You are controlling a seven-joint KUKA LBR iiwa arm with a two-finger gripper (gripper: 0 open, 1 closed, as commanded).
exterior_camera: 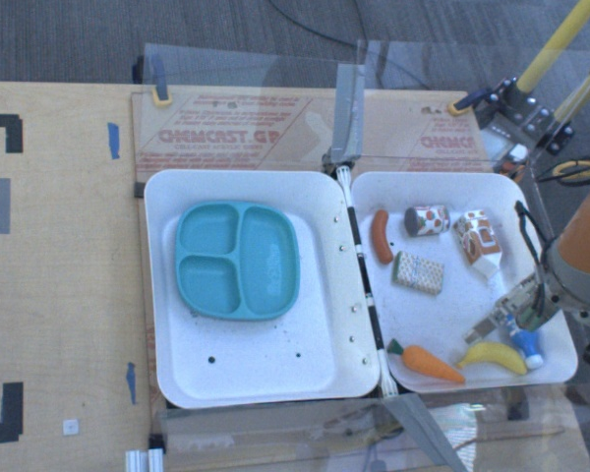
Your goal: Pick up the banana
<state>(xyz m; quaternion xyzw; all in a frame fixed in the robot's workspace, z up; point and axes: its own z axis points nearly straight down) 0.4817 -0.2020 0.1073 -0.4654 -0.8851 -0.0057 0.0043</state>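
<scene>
Left bin (167, 293): one teal divided plate (238, 261). Right bin (442, 190): one sausage (381, 236), one carrot (428, 362), one patterned block (418, 272), one can (428, 220), one carton (476, 241), one banana (494, 355) at the near edge. Your gripper (500, 321) hovers just above it, fingers parted, empty. Expect the banana to slip against the blue item (527, 347) touching it.

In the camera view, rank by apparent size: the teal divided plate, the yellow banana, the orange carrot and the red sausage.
Largest to smallest as they look:
1. Teal divided plastic plate, by far the largest.
2. Orange carrot with green top and yellow banana: too alike to rank.
3. Red sausage, slightly smaller than those two.
</scene>
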